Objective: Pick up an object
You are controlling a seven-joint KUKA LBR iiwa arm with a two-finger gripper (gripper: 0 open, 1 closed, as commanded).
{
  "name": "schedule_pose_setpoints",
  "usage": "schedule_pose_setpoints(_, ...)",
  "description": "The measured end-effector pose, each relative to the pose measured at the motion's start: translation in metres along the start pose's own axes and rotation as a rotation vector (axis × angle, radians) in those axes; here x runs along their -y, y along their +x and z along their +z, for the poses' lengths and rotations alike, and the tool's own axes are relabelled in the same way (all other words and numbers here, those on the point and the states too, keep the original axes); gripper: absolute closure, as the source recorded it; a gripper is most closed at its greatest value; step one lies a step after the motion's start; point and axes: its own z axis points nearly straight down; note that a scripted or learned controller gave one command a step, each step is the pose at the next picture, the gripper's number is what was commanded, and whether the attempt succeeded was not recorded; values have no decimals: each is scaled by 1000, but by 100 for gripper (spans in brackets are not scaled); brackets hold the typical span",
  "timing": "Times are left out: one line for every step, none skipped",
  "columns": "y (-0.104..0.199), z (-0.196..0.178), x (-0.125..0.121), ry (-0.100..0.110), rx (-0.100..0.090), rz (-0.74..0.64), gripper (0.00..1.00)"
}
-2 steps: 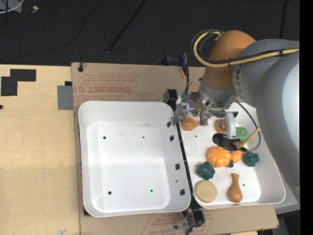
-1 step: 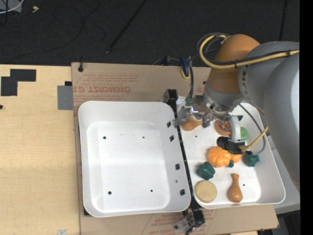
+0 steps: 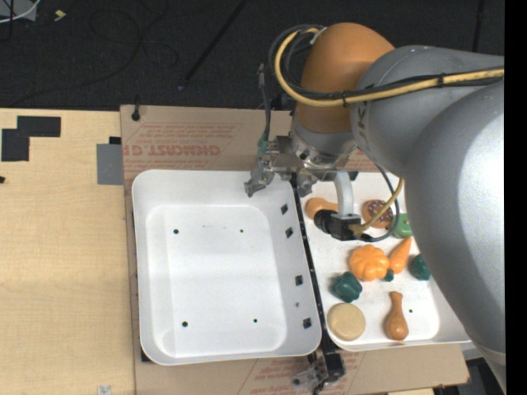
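My gripper (image 3: 277, 184) hangs over the back end of the rim between the two bins, with its fingers spread and nothing between them. The right bin (image 3: 428, 329) holds toy food: an orange pumpkin (image 3: 368, 262), a carrot (image 3: 398, 255), a green pepper (image 3: 347, 286), a beige round biscuit (image 3: 347, 321) and a tan drumstick (image 3: 396, 317). An orange piece (image 3: 316, 207) lies just right of the gripper, partly under the wrist. A round brown-red piece (image 3: 379, 212) and a light green piece (image 3: 403, 225) sit further back.
The left bin (image 3: 148, 262) stands beside the right one on a cardboard sheet (image 3: 189, 138). The big grey arm covers the right bin's far right side. A small dark green piece (image 3: 421, 268) lies by the arm's edge.
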Motion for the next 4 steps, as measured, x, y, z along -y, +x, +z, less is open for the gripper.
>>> schedule_pose_setpoints(63, -68, -7, -1, 3, 5, 0)
schedule_pose_setpoints(31, -266, 23, -9, 3, 11, 0)
schedule_pose_setpoints(35, -264, 22, 10, 7, 0, 100)
schedule_pose_setpoints(38, -328, -8, 1, 5, 7, 100)
